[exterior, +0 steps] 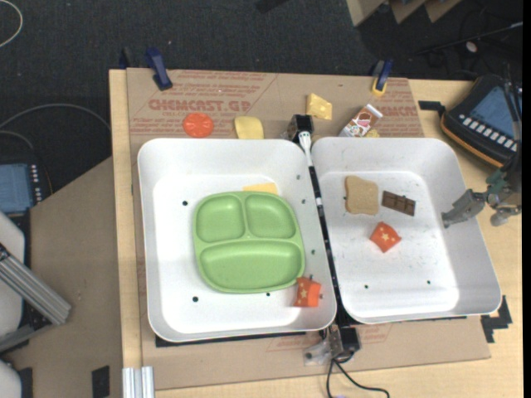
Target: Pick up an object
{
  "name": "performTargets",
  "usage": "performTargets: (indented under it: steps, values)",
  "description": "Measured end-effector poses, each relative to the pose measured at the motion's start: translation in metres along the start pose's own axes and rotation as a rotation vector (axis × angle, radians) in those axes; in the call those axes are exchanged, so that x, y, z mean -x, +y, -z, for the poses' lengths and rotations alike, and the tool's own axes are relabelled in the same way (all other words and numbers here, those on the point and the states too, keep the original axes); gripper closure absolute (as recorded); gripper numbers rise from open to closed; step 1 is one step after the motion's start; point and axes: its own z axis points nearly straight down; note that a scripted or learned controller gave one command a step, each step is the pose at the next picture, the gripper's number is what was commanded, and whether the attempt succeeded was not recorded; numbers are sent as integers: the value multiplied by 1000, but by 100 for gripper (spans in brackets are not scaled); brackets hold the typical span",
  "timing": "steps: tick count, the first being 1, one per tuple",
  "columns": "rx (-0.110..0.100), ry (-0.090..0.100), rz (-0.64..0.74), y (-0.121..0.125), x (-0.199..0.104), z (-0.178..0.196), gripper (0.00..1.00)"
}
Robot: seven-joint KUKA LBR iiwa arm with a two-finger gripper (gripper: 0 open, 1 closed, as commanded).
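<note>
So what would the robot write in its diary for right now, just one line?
gripper: right bin's right edge, holding nothing | right bin: tan slice, brown block, orange piece | left bin: green plate

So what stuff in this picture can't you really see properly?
- The gripper, camera view: at the right bin's right rim; too small and blurry to tell how it is set.
- The arm: cut off by the picture's right edge.
- The yellow piece, left bin: partly hidden behind the green divided plate.
- The small packet above the bins: print too small to read.
</note>
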Motion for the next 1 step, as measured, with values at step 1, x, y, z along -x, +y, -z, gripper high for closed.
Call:
performTargets:
  steps: [1]
  values:
    - [0, 3, 10, 102, -75, -118, 0]
